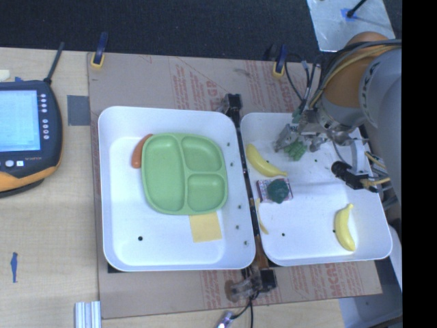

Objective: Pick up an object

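Observation:
My gripper (299, 144) hangs over the far part of the right bin (372, 251), with its fingers spread open. A small green object (295, 151) lies between the fingertips; whether they touch it I cannot tell. Other things in this bin are a yellow banana (263, 162) near the left wall, a second banana (345, 227) at the near right, and a dark green round thing (278, 191) on a small pink packet.
The left bin (119, 244) holds a green divided plate (184, 173), a yellow square (206, 227) and an orange thing (138, 152) at the plate's left edge. A control tablet (24, 135) lies on the bench at far left. Clamps stand between the bins.

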